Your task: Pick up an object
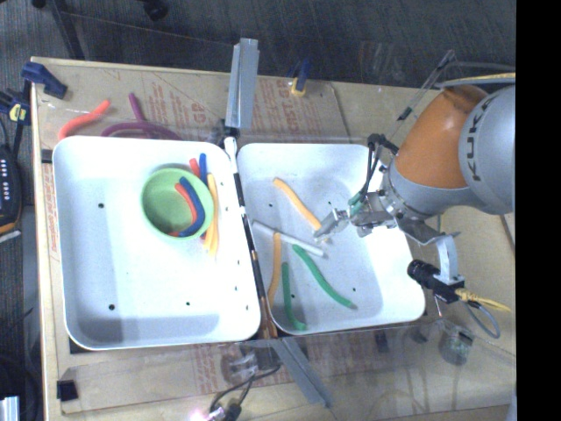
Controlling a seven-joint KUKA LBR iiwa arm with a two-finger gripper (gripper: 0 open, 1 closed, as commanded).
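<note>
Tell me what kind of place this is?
Likely a robotics lab test bench: a grey and orange arm reaches over two white bins, which hold a green bowl and coloured sticks, with clamps and cables at the board's edges.

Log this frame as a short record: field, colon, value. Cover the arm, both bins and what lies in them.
arm: grey with an orange band, reaching in from the view's right
end effector: low over the right bin, near the yellow strip
right bin contents: yellow strip, orange strip, two green strips, a pale strip
left bin contents: green bowl holding red, blue and yellow strips
outside bins: orange and purple strips on the bench, upper left
grasp: nothing seen between the fingers
</note>
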